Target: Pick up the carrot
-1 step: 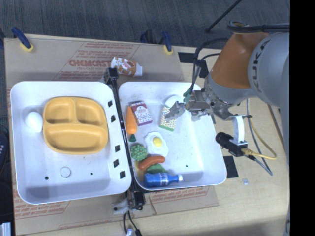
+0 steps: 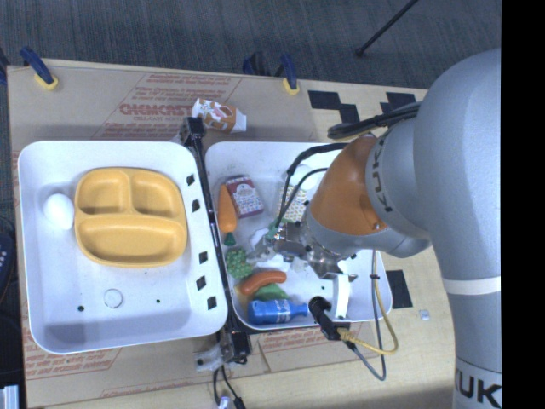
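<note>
The carrot point(image 2: 227, 210) is a short orange piece with a green stub at its near end. It lies lengthwise along the left wall of the right bin point(image 2: 255, 149). My gripper point(image 2: 275, 242) hangs low over the middle of that bin, below the orange wrist band. It is a little to the right of and nearer than the carrot, apart from it. Nothing can be seen held in it, and the wrist hides much of it.
A red box point(image 2: 244, 197) lies just right of the carrot. Green broccoli point(image 2: 238, 263), an orange-red sausage point(image 2: 262, 281) and a blue bottle point(image 2: 278, 312) crowd the bin's near end. The left bin point(image 2: 34, 228) holds a yellow divided plate point(image 2: 130, 216) and a white egg point(image 2: 58, 210).
</note>
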Controlling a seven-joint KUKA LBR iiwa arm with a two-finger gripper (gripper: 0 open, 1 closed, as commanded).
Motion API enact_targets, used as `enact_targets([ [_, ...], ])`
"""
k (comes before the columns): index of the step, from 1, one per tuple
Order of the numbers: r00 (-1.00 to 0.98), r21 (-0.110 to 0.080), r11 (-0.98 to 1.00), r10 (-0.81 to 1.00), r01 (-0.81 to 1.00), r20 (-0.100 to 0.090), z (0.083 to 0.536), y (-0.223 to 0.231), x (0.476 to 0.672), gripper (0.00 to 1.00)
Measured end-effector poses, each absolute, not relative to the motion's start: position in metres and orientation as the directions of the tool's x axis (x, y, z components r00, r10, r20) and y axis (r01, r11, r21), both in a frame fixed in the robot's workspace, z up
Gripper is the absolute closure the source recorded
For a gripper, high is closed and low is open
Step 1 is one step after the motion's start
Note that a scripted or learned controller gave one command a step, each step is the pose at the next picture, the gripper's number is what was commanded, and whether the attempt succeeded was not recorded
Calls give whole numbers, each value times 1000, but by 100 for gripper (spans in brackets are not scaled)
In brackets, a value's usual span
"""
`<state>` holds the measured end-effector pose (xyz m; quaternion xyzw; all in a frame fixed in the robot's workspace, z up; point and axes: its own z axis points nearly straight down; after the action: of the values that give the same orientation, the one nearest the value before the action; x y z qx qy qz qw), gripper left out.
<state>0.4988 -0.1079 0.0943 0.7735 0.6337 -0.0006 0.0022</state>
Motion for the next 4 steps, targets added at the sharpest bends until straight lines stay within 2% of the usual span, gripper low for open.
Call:
enact_targets([
  [1, 369, 0, -369, 930, 930, 0, 94, -98, 553, 0],
  [2, 728, -5, -728, 686, 686, -2, 192, -36, 605, 0],
  [3, 787, -7, -787, 617, 617, -4, 191, -14, 590, 0],
  [4, 765, -6, -765, 644, 644, -4, 191, 11, 539, 0],
])
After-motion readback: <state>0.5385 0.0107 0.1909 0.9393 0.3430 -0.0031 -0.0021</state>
